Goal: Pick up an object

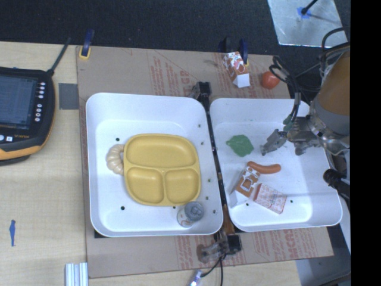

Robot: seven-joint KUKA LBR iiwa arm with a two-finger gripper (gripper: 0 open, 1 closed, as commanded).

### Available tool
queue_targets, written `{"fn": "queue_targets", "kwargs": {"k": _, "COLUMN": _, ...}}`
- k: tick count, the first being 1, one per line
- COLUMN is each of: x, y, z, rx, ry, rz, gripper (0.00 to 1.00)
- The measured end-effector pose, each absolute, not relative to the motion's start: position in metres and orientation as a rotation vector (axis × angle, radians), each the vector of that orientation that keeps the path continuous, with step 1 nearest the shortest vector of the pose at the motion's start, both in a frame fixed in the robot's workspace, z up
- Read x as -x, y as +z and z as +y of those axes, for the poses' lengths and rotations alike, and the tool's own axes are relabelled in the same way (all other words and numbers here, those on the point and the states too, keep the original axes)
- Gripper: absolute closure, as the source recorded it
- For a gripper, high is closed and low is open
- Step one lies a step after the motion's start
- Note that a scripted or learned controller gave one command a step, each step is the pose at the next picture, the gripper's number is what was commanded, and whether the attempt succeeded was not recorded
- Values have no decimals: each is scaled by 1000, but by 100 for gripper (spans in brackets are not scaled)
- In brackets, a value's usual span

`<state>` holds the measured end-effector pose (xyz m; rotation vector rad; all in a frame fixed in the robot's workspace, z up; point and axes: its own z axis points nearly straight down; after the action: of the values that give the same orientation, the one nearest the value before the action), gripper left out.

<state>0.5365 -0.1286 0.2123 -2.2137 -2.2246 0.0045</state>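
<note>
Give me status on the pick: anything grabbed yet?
Nothing grabbed. The gripper is open over the right bin, nothing between its fingers. The hot dog, green piece and carton lie on the floor. Descent, grasp and lift all remain.

Faint red lettering runs in lines across the brown cardboard sheet [161, 70] under the bins, and red-and-white print covers the small carton [236, 65] behind them and the flat packet [259, 191] in the right bin (all of it too small to read).
</note>
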Motion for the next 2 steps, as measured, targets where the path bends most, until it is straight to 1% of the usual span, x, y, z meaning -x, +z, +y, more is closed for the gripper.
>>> {"fn": "queue_targets", "kwargs": {"k": 1, "x": -542, "y": 103, "z": -119, "rx": 2216, "ry": 0, "rz": -2229, "gripper": 0}}
{"fn": "queue_targets", "kwargs": {"k": 2, "x": -542, "y": 114, "z": -121, "rx": 2216, "ry": 5, "rz": -2233, "gripper": 100}}
